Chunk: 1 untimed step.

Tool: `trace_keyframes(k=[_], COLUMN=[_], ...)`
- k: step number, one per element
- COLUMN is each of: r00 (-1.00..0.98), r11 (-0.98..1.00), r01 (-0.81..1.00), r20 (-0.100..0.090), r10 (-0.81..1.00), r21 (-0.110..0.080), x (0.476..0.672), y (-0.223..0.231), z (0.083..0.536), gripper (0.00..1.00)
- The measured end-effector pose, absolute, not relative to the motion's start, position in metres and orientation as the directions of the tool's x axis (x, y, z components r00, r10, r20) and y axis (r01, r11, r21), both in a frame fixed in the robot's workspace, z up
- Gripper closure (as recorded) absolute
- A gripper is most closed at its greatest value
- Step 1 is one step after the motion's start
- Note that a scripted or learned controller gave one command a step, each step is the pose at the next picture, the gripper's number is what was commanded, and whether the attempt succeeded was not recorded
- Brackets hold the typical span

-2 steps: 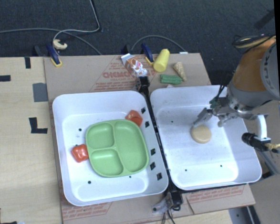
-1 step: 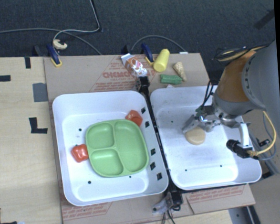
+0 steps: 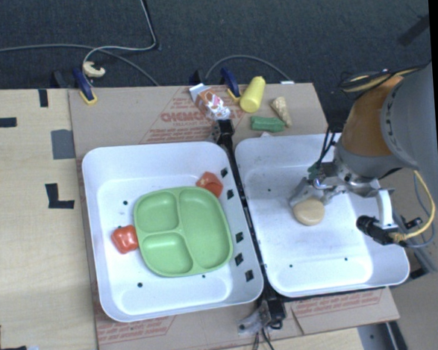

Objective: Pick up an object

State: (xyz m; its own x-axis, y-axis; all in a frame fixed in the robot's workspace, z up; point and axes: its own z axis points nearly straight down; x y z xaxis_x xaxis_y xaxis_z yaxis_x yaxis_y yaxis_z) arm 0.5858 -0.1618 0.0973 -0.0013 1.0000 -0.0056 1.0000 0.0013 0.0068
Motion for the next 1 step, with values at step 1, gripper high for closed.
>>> trace_keyframes(k=[1], r00=[-0.003], r11=[0.003], r01=[1.0], r20=[0.0], r10=[1.0], r21=[0.003], x=[0.6524], y=[-0.0977], z=[0.0854], gripper=[1.0])
